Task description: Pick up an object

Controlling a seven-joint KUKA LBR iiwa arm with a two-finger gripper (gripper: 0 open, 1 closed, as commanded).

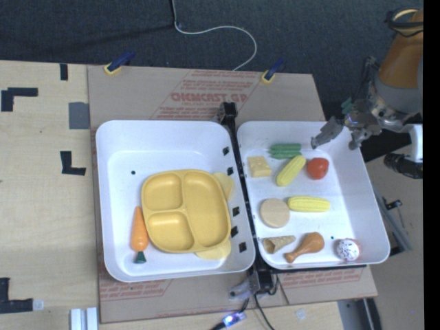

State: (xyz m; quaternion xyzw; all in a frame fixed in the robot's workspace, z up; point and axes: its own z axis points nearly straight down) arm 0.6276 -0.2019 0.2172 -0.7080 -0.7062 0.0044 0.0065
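Risk: I judge the tomato (317, 168) and green pod (284, 150) sit touching or just beside the upright corn cob (290, 170), so a descent there may nudge neighbours and close on nothing.
Gripper (339, 135): hovers at the right bin (368, 184) upper right rim; I see nothing between its fingers, and whether they are spread I cannot tell.
Target look: tomato, small, round, glossy red, right of frame centre; likely to roll.

One camera hangs fixed above the bench (41, 205), looking down at a slant. It sits far enough back to take in both white bins, the left bin (113, 143) and the right bin (364, 205), the bench's far edge and the dark floor (82, 12) beyond.
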